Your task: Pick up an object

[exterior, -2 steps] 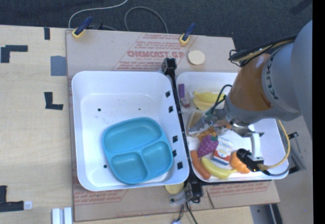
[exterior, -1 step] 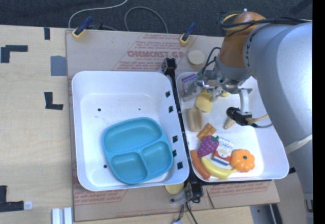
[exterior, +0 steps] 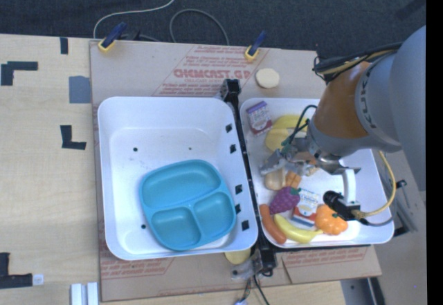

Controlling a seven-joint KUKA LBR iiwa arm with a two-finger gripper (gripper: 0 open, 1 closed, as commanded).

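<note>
1. The surface (exterior: 41,179) carried 2 shallow white bins side by side on a cardboard sheet (exterior: 201,72) printed with red lettering.
2. The left bin (exterior: 114,131) held a blue divided tray (exterior: 188,203) with 3 compartments, lying toward the bin's near right corner.
3. The right bin (exterior: 377,179) held a heap of toy food and small items.
4. The arm (exterior: 377,99) reached in from the right, its orange band above the wrist hanging over the right bin's far half.
5. The gripper (exterior: 285,158) sat low in the middle of the right bin, among the objects; whether it was wide, narrow or holding anything could not be told.
6. A yellow rounded piece (exterior: 282,129) lay just beyond the gripper, with a small white and purple carton (exterior: 258,115) beside it near the bin's far left corner.
7. A beige piece (exterior: 274,178) lay right beside the gripper on its near side.
8. A purple grape bunch (exterior: 284,198) lay nearer the camera, touching a white packet (exterior: 306,204).
9. A banana (exterior: 296,230) and an orange-red sausage-like piece (exterior: 271,223) lay along the near wall, and an orange fruit (exterior: 331,220) sat to the right of the banana.
10. A round beige disc (exterior: 267,78) rested on the cardboard beyond the right bin.
11. 2 clamps, one (exterior: 111,38) yellow and blue, the other (exterior: 255,46) likewise, gripped the cardboard's far edge.
</note>
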